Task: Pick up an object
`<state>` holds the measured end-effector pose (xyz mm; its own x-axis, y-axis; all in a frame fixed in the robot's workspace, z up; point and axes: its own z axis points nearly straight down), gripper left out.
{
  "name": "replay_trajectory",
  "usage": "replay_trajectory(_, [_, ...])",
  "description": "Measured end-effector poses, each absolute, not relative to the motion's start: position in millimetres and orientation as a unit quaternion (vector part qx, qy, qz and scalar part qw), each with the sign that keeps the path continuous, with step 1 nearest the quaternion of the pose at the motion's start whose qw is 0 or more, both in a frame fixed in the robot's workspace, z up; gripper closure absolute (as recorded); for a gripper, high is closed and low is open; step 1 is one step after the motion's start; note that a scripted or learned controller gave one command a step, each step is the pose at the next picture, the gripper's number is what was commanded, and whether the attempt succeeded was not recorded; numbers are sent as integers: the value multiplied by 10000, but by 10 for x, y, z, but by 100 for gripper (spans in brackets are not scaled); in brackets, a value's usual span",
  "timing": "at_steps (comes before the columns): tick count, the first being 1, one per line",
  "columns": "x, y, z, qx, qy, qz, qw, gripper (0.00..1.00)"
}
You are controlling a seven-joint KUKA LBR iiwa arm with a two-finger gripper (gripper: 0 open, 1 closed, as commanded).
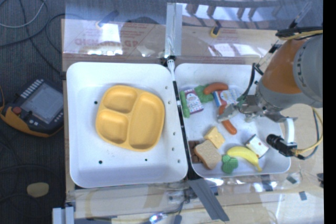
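The hand (229,111) hung low in the right bin (185,128), its tips at a small orange sausage (229,126) lying diagonally, just above the cheese wedge (214,137). Whether its fingers were spread or pinching was unclear.

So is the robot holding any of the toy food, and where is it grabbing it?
It cannot be told. The gripper is low in the right bin, by the carrot, but nothing shows clearly between it.

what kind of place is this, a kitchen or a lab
Most likely a robotics lab, not a kitchen: a robot arm reaches over two white bins, a teach pendant lies on the carpet, and the bin's food, like the banana, looks like toys.
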<state>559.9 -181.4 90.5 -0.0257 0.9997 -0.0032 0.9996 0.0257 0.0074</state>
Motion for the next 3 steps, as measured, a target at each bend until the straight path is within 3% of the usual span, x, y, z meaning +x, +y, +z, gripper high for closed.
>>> replay_trajectory(1, [5616, -1804, 1006, 6978, 7163, 35, 50, 100])
replay_trajectory(2, [5067, -1784, 922, 6696, 7427, 43, 89, 100])
replay_trajectory(3, [5520, -1369, 2190, 7161, 6980, -11, 7, 100])
